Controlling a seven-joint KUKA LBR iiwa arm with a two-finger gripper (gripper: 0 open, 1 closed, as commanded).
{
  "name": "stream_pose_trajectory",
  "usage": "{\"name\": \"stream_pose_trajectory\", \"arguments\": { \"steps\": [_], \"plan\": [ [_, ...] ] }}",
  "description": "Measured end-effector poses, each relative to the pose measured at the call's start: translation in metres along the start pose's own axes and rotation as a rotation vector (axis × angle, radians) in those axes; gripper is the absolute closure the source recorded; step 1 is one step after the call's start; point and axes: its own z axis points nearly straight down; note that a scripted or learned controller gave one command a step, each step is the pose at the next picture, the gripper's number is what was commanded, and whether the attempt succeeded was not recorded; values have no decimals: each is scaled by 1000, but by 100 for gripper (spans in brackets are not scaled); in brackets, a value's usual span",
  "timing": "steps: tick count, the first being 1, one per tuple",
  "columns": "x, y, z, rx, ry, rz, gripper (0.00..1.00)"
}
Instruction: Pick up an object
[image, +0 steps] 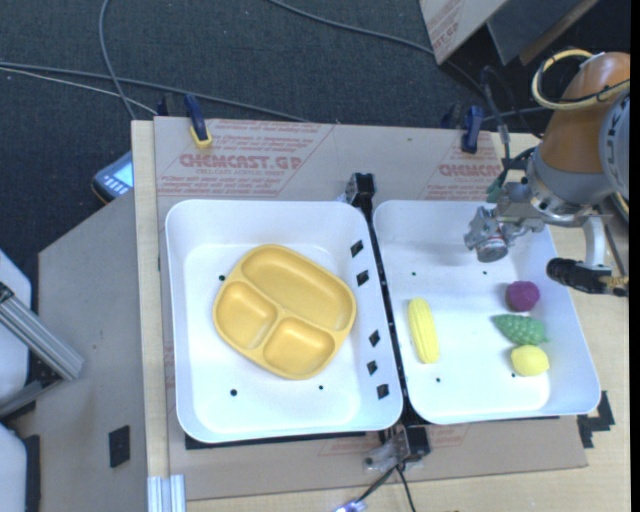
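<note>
Lighting was bright, even, from overhead; white bins (190, 330) were near blown-out with mild glare; shadows were soft and short; the dark floor (60, 100) looked underexposed; focus was slightly soft, low resolution; the tool (487, 243) was a bit blurred.

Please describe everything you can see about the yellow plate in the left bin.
The plate is yellow, looks like smooth plastic, and has rounded corners and a raised rim. Ridges divide it into three compartments: one long and two smaller. It lies flat, right side up, turned at a slant to the bin's walls, near the middle of the left bin. It touches only the bin floor, and nothing lies in it.
</note>
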Motion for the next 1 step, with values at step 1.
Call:
{"name": "stream_pose_trajectory", "arguments": {
  "steps": [1],
  "plan": [
    [3,-8,-54,0,0,0,100]
  ]
}}
